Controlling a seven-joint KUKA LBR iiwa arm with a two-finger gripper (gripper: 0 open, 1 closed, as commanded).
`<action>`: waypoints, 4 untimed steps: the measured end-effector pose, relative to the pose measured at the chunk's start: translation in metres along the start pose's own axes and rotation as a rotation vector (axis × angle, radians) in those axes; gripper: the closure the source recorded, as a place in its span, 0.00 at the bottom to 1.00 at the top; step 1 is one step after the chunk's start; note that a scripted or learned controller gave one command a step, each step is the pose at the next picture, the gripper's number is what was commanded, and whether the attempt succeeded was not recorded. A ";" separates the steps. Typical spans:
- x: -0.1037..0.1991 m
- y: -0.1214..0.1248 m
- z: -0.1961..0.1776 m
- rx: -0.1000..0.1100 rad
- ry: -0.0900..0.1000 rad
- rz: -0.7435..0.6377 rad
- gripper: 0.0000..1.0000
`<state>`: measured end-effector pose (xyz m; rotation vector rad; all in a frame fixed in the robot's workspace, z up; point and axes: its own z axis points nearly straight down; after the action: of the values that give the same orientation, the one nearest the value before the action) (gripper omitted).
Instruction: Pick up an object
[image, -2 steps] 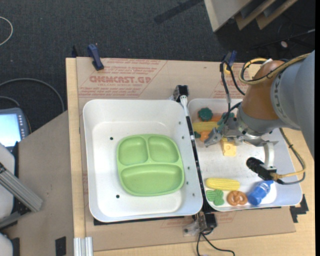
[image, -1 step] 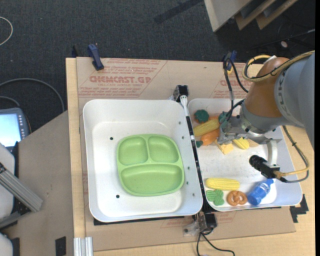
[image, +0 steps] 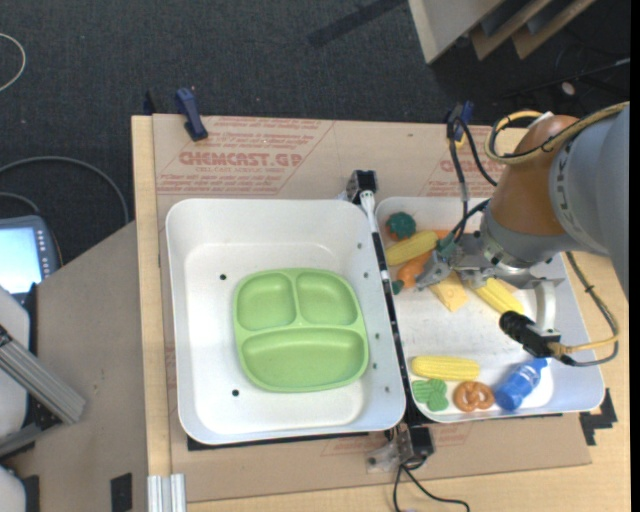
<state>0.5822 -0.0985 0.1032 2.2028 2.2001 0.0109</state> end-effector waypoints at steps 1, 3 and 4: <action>-0.081 0.020 0.021 0.022 0.010 0.004 0.00; -0.115 0.082 0.024 0.044 0.028 -0.005 0.00; -0.032 0.025 0.020 0.030 0.020 -0.006 0.00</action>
<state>0.6080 -0.1304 0.0845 2.2206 2.2324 -0.0005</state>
